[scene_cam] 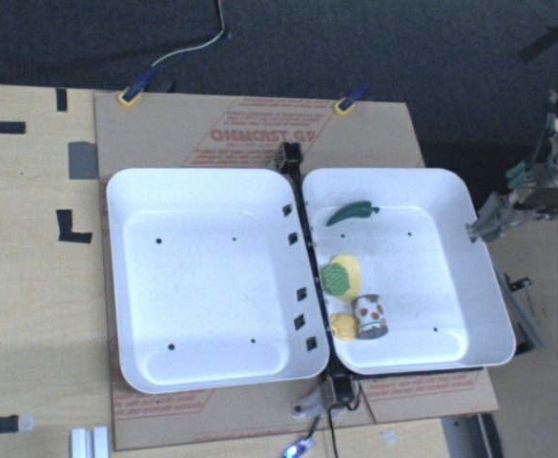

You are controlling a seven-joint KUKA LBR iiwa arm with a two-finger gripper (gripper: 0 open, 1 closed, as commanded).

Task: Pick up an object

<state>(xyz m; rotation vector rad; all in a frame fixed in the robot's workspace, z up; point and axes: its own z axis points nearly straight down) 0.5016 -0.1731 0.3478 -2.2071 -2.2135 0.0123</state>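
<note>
A brown cardboard sheet [250,132] printed "CHEMCAST GP" in red lies under 2 white bins at the frame's center. The left bin [126,256] and right bin [450,256] touch along the middle. Low left in the right bin sit a yellow-green ball [341,276], a can [370,316], a small yellow piece [342,326]; above, a green pepper [353,212]. The gripper [493,219] hangs at the right edge; whether its jaws are apart or together, I cannot tell.

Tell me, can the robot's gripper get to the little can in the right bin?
Probably yes. The gripper sits at the right bin's edge, and bare white floor lies between it and the can; toys crowd only its left side.
</note>
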